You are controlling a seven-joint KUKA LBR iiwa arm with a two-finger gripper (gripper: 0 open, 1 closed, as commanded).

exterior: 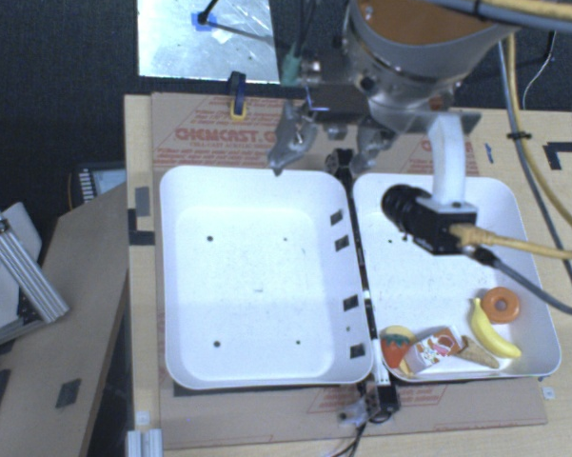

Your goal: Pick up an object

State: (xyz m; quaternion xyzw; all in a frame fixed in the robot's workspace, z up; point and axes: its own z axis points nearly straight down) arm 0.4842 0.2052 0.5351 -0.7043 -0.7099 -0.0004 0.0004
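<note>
You are looking at an evenly lit scene under soft overhead light, with a cool bluish cast. The two white bins (257, 274) are bright, close to washed out. A metal sheet (205, 22) beyond the desk's far edge throws patchy glare. Shadows are faint and short. The arm (428, 17), close to the lens, looks soft, and the whole picture is grainy.
</note>
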